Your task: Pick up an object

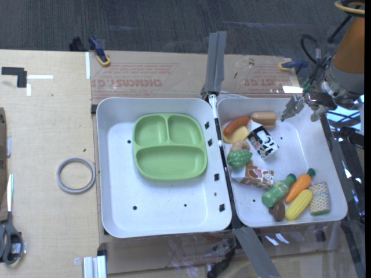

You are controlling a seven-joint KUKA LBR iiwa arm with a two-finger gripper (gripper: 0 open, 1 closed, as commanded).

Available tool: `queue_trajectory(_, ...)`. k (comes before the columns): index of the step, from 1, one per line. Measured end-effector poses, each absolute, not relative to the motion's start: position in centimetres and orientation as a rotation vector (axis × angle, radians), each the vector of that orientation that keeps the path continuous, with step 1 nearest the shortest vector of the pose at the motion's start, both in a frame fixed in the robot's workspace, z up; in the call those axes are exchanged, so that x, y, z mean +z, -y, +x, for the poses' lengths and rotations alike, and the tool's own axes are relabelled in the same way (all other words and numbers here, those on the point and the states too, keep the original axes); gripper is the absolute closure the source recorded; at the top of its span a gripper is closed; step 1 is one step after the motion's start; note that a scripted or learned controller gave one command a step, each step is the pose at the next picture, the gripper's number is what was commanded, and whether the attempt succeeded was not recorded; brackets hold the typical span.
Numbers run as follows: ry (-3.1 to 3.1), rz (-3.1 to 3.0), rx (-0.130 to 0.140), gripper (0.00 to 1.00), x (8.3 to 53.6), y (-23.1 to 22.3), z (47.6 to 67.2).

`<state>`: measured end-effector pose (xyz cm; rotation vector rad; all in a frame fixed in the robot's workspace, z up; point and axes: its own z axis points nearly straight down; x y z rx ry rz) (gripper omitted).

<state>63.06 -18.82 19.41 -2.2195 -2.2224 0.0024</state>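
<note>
Nothing is lifted yet: we are seeing the gripper (298, 106) hovering with fingers spread and holding nothing above the right bin (335, 172), where toy foods (272, 167) are all lying untouched.

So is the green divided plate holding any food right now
Empty. All three compartments of the green plate show bare green; the toy food lies in the right bin.

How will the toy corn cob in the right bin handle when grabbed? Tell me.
The corn cob looks like smooth moulded plastic, so probably stiff, light and somewhat slippery. Its rounded, tapered shape may roll, though the carrot and the brown piece crowding it could hinder that.
</note>
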Motion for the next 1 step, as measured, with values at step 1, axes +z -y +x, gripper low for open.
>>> queue_trajectory(1,2.214,-2.228,0.004,0.00,17.84,22.00,62.52)
